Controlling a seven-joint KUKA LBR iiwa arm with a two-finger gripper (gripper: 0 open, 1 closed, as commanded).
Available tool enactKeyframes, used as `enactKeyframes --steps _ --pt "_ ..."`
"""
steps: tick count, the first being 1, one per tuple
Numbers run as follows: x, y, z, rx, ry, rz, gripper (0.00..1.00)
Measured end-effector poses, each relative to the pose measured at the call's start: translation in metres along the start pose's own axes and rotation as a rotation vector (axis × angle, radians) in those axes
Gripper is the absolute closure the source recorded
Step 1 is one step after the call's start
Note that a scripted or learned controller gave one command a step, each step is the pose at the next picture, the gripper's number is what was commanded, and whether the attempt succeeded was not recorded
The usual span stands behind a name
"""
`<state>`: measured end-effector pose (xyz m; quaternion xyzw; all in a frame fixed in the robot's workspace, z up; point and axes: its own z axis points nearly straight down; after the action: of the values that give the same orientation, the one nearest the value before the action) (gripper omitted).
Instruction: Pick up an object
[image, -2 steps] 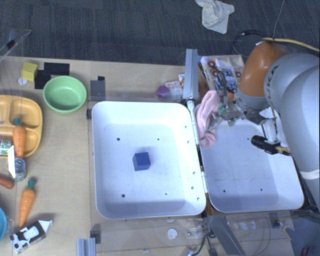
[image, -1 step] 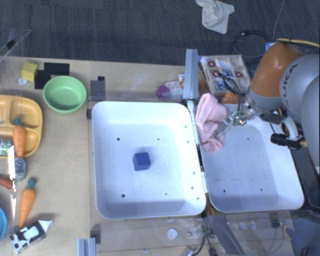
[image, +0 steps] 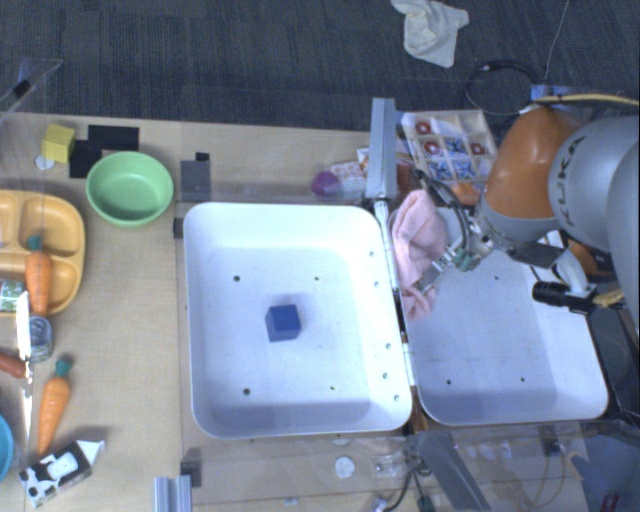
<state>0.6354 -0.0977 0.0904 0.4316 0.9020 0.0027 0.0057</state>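
Pink cloth (image: 418, 240) hangs bunched at the left wall of the right bin (image: 520, 380), pinched between the narrow fingers of my gripper (image: 432, 272). The hold looks thin, near the cloth's lower edge. I judge it could slip free if the arm (image: 560, 190) lifts fast, or snag on the divider between bins. A blue cube (image: 284, 322) sits untouched in the left bin (image: 230, 400).
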Motion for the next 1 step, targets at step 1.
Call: enactKeyframes --steps 1 --pt "-0.0073 0.0209 0.0008 0.003 0.000 0.025 0.00"
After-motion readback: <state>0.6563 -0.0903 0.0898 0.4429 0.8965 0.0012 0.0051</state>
